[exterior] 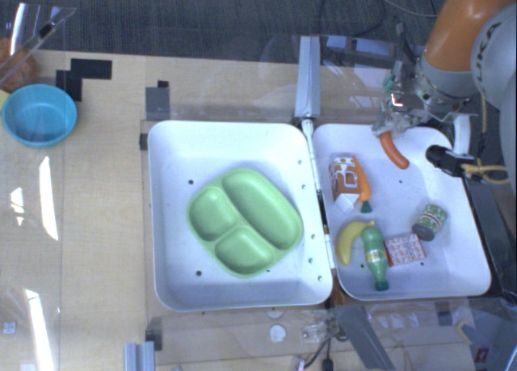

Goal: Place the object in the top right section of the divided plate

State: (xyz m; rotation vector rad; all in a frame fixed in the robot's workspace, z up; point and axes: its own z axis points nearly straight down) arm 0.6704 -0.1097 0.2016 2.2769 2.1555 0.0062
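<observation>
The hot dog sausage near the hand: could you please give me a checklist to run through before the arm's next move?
1. Sausage between the hand's fingers: cannot tell; its upper end sits right under the hand, with the grip hidden.
2. Sausage clear of its neighbours: ok; the carton and carrot lie apart from it.
3. Green divided plate in the left bin: ok, resting flat.
4. Top right section of the plate free: ok, nothing lies in it.
5. Path across the divider between bins: ok, nothing stands in the way.
</observation>
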